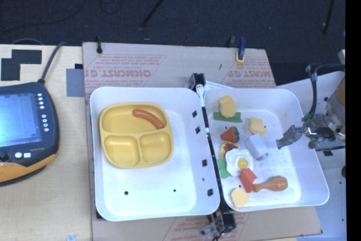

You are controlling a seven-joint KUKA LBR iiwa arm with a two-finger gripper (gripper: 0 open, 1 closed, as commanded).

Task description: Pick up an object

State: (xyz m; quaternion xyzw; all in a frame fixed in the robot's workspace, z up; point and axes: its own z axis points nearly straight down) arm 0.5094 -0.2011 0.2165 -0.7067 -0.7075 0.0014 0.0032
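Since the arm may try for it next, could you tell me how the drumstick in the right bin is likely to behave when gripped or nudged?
The drumstick looks like glossy moulded plastic, so probably stiff, light and somewhat slippery. Its rounded, tapering body may roll or pivot if pushed. It touches the red piece, which would likely shift too.

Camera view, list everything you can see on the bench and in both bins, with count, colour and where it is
White bins: 2, side by side on the bench.
Divided plate: 1, yellow, left bin.
Sausage: 1, reddish, plate's top compartment.
Corn piece: 1, yellow, on a green base, right bin top.
Yellow chunk: 1, right bin, upper middle.
Strawberry: 1, red, right bin near the divider.
Grey block: 1, right bin centre.
Fried egg: 1, white with yellow yolk.
Red block: 1, below the egg.
Drumstick: 1, brown, right bin bottom.
Tablet pendant: 1, orange and grey, far left.
Gripper: 1, grey, right bin's right side.
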